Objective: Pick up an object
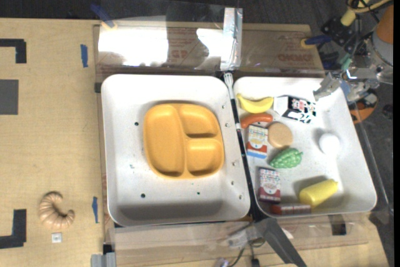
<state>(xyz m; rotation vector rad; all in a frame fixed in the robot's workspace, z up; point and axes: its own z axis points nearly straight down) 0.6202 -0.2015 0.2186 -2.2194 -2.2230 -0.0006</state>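
Up at the right bin's (365,162) far right corner, the tool (326,88) hangs above the rim; whether it is clenched or released I cannot tell, and nothing shows in its grip. Inside that bin lie a banana (255,103), a black-and-white cow-print carton (299,108), a round tan disc (280,134), a green bumpy fruit (287,158), a white ball (329,142) and a yellow cylinder (319,191). An orange divided tray (183,139) sits in the left bin (122,153). A croissant (55,210) rests on the bench (44,147), well apart.
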